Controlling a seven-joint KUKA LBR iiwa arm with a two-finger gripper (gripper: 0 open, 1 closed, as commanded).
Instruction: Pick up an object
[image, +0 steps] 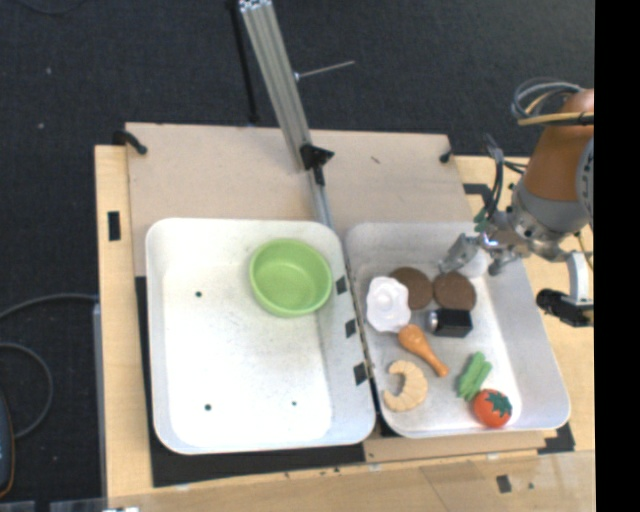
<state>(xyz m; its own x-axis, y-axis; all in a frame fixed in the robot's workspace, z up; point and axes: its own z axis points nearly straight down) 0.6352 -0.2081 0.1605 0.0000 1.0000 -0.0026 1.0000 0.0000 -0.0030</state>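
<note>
Hand (478, 250) above brown discs (433, 289)

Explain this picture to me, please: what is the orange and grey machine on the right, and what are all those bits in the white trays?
You are looking down at a slant from one fixed camera above a workbench. The machine is a robot arm, grey with an orange band, reaching in from the right. At its tip is a two-finger claw, which hangs over the far edge of the right bin. Nothing can be seen between its fingers, so it is not holding anything.

Two shallow white bins sit side by side. The left bin holds a green bowl. The right bin holds toy-like items: a white lump, two brown discs, a small black block, an orange drumstick shape, a tan croissant shape, a green piece and a red tomato.

The arm's job is to pick up one object.
</note>
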